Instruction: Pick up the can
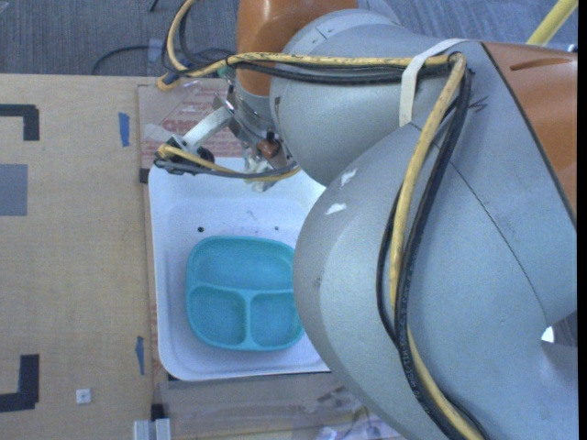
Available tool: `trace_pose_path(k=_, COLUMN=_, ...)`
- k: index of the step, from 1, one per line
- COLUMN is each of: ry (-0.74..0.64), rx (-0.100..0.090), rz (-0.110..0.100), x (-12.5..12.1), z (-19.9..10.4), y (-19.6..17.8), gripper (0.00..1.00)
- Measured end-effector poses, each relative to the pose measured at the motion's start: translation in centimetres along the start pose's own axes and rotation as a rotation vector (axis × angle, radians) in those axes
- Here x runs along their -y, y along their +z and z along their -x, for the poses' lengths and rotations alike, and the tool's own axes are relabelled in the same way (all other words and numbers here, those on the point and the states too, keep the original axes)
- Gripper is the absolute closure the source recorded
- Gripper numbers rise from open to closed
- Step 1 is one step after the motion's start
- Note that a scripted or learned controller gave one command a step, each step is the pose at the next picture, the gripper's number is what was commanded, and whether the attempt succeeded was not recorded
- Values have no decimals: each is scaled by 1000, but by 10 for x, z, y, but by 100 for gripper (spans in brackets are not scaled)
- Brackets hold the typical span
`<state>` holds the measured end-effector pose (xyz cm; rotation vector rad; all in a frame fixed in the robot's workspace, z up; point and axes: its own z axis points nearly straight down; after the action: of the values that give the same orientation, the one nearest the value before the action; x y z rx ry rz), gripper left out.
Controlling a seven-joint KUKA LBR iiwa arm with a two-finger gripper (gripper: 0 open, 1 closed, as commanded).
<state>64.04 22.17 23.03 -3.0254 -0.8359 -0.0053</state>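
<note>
Grey arm (440, 273) looms right under the lens, its fat links covering the whole right side of the view; a yellow cable (401, 236) and a black one run down its flank together; up top sits the orange band (275, 16), and just below it the wrist drops toward the gripper (255, 152); the gripper hangs over the far edge of the white bin (174, 236), half tucked under the arm's bulk; wide or narrow, I cannot tell from this angle, and nothing can be made out in its grasp; a loop of yellow and black wiring (183, 160) sticks out to its left, over the bin's far left corner; nearer to us in that same bin lies a teal tray (240, 291) with three compartments, flat on the bin floor and well apart from the gripper, its right edge slipping under the arm; where the can is, I cannot tell; left of the bin stretches the tan bench (73, 246), with a strip of blue tape (124, 128) near the bin's far corner and black corner marks (27, 122) further left; grey carpet (73, 7) beyond
</note>
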Motion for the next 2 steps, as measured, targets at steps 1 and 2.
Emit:
trace_pose_path(k=1, ry=-1, rx=1, rz=0, x=0, z=0, y=0, gripper=0)
trace_pose_path(k=2, ry=41, rx=2, rz=2, x=-4, z=13, y=-107, gripper=0)
